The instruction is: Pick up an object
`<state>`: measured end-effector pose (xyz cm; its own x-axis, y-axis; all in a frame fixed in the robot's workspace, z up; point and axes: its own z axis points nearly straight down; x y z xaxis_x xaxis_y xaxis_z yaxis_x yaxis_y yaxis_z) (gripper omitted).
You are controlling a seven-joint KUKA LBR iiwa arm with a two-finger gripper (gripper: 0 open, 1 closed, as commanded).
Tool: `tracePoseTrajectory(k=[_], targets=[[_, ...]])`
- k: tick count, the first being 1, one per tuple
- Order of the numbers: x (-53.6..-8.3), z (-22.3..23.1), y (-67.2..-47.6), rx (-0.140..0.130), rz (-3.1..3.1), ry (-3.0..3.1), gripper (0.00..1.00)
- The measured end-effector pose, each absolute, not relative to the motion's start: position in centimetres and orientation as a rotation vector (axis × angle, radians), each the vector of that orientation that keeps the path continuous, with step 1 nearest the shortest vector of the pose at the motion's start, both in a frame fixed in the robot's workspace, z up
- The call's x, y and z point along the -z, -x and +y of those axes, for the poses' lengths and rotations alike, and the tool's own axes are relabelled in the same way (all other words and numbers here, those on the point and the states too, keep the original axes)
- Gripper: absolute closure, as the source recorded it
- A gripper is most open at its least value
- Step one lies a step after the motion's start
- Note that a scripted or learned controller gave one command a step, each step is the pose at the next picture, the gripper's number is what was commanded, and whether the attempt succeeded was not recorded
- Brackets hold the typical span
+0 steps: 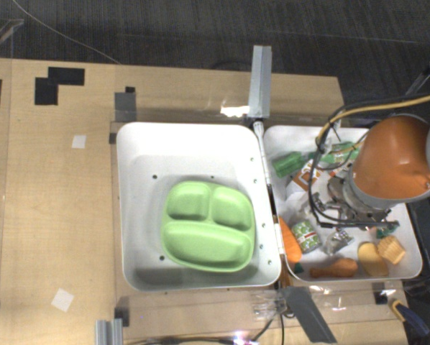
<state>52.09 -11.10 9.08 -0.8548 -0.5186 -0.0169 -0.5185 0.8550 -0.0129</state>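
A wooden bench [49,192] carries two shallow white bins side by side, seen from above at a slant. In the left bin [139,149] a light green divided plate [209,225] lies flat toward the near right part of the floor, its three compartments facing up. A grey metal post [260,81] rises at the far end of the seam between the bins.

The right bin [272,139] holds a scatter of small things. An orange carrot [290,244] lies along its left wall, near the front. Beside it sits a small green-and-white packet [305,235]. A green piece [288,164] lies toward the far left of this bin. Along the near edge rest a reddish-brown sausage-shaped piece [335,268], a tan round piece [374,260] and, just beside that, a yellow ridged piece [392,249].

The arm reaches in from the right, its orange band [393,157] over the middle of the right bin, black and yellow cables [359,111] looping around it. The gripper [342,232] points down among the objects, just right of the packet. The wrist hides its fingers, so whether they are spread or closed, and whether anything sits between them, cannot be told from here.
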Motion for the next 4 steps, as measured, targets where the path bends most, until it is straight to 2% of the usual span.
tracePoseTrajectory(k=[1, 2, 3, 4], targets=[[-9.0, -14.5, -53.1, 0.016, 2.649, 1.655, 0.0], [-9.2, -10.8, -49.6, 0.028, 2.59, 1.738, 0.0], [-13.0, -14.3, -53.5, 0.005, 2.375, 2.047, 0.0], [-9.0, -12.9, -49.4, 0.019, 2.436, 1.959, 0.0]])
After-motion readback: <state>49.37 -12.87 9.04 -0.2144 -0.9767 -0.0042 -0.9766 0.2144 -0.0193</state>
